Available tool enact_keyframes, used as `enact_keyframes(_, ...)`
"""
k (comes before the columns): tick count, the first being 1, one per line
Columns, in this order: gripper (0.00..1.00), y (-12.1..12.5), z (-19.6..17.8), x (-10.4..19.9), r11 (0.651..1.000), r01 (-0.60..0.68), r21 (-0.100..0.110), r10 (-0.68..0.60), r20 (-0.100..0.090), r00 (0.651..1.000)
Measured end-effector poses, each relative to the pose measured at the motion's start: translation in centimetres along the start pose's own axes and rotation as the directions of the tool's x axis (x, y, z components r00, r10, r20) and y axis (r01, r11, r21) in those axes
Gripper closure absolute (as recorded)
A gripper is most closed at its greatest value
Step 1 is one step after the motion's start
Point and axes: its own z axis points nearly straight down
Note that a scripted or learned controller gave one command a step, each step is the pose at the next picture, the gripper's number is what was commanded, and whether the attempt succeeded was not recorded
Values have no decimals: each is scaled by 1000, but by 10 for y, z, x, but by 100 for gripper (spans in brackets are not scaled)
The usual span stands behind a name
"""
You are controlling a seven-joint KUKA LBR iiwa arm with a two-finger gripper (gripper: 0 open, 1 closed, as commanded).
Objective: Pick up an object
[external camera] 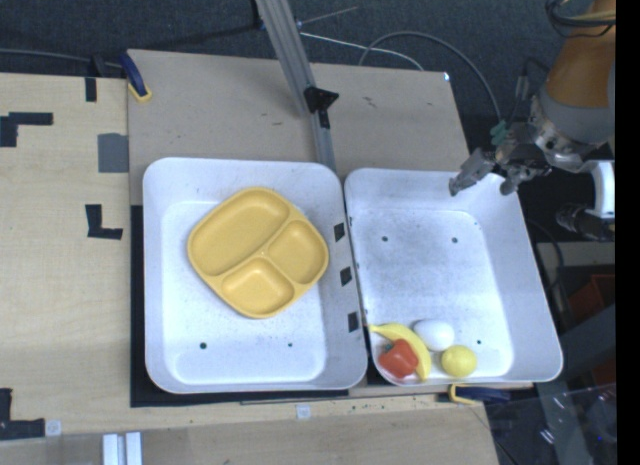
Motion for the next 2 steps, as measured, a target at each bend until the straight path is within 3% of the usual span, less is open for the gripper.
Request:
enact_keyframes(1, 0, 0, 0, 0, 1000, 0, 0, 0, 1, 1000)
enact_keyframes(2, 0, 1, 44, 2, 1000, 0, 4, 0, 0, 1000)
